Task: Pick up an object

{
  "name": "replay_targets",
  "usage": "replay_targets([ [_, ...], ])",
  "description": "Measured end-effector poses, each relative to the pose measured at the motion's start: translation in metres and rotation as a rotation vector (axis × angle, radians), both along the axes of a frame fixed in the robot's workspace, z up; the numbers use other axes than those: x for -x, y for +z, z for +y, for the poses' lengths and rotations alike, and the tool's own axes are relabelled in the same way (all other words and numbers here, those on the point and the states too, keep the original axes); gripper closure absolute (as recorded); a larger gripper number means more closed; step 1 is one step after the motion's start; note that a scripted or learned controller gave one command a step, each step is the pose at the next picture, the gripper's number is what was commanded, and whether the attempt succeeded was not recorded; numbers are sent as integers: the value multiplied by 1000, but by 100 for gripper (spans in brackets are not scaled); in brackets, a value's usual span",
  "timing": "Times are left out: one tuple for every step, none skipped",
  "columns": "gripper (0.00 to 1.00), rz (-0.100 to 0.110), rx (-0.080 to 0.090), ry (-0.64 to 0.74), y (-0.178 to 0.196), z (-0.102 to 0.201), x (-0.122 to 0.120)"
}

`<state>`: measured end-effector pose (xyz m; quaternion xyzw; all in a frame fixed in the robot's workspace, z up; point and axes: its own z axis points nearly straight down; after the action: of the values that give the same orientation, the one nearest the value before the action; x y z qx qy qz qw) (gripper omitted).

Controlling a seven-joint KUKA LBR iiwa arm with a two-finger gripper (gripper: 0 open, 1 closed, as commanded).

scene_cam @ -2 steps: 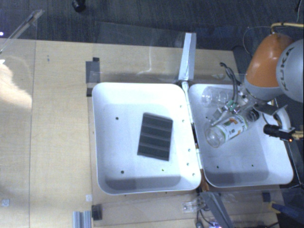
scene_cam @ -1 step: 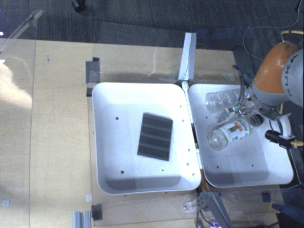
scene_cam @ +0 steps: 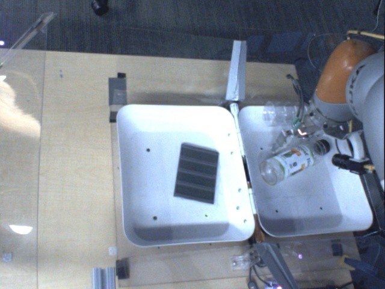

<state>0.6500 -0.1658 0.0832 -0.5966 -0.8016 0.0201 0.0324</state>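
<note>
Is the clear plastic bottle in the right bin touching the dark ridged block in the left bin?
Apart. The camera view shows the bottle lying in the right bin and the block in the left bin, with both bin walls and bare white floor between them.

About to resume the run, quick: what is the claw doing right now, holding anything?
Claw: cannot be told; it sits over the right bin right by the clear bottle.

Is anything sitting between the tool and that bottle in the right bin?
Nothing visible blocks it. The tool is right at the upper end of the clear bottle lying in the right bin, with only a crumpled clear plastic piece beside it.
</note>
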Motion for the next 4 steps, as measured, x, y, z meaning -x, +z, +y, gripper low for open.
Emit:
replay_targets([
  [0,-86,3,142,6,10,65],
  [0,-66,0,200,6,22,41],
  [0,-55,-25,96,5,1,37],
  [0,-53,-20,130,5,1,37],
])
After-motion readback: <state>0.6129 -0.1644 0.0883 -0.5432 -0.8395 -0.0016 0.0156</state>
